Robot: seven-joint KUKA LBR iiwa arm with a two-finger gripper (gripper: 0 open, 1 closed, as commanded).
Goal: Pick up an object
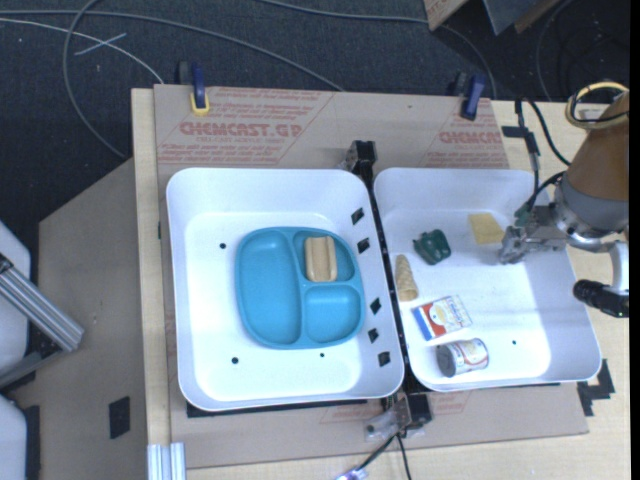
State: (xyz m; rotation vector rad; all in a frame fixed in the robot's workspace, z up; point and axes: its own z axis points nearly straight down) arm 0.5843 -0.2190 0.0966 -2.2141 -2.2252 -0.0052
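The gripper (513, 246) hangs low in the right bin (560, 353), near that bin's far right corner, just beside a tan sponge-like block (486, 228); whether it is apart or together I cannot tell. The block looks like the nearest pick. To do it well, centre over the block, descend straight, and stay clear of the green toy (432, 246) toward the bin's middle.

Blue clamps (200, 90) on bench (90, 268), cables (100, 28) behind.
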